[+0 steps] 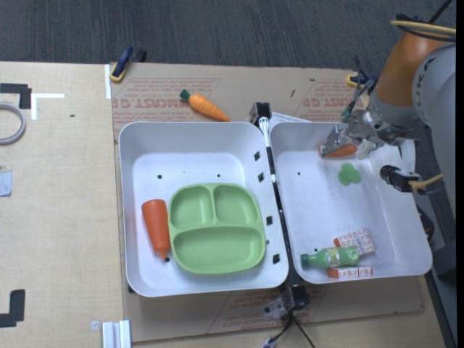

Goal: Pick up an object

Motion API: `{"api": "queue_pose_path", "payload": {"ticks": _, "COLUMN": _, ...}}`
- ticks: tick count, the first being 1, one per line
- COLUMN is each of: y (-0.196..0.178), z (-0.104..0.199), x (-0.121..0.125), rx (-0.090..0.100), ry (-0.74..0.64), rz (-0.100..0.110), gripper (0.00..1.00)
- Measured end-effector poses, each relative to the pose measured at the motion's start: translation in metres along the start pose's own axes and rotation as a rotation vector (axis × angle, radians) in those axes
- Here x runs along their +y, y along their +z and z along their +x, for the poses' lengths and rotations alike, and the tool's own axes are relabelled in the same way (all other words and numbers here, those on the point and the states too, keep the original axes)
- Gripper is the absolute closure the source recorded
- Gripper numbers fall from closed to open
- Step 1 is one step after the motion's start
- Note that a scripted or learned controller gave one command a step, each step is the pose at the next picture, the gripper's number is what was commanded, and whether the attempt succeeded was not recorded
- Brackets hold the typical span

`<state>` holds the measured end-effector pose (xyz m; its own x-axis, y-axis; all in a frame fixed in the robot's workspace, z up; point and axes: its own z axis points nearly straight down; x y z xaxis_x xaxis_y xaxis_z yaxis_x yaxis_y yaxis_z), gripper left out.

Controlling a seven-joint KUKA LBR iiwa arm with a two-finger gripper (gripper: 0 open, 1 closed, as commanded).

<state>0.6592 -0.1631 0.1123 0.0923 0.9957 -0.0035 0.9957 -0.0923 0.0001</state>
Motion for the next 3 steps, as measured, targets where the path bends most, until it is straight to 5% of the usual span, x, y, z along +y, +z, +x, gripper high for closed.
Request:
{"api": "queue_pose_path", "payload": {"ticks": 1, "y": 0.02, "z": -0.016, "x": 0.0, "rx": 0.003, "ry": -0.294, "rz": 0.002, "gripper": 0.0}}
{"api": "queue_pose_path", "payload": {"ticks": 2, "y": 0.01, "z": -0.017, "x": 0.001, "rx": 0.002, "ry": -0.293, "rz": 0.0, "gripper": 1.0}}
{"api": "queue_pose_path", "payload": {"ticks": 3, "y": 0.01, "z": -0.017, "x": 0.001, "rx": 0.002, "ry": -0.293, "rz": 0.0, "gripper": 0.0}}
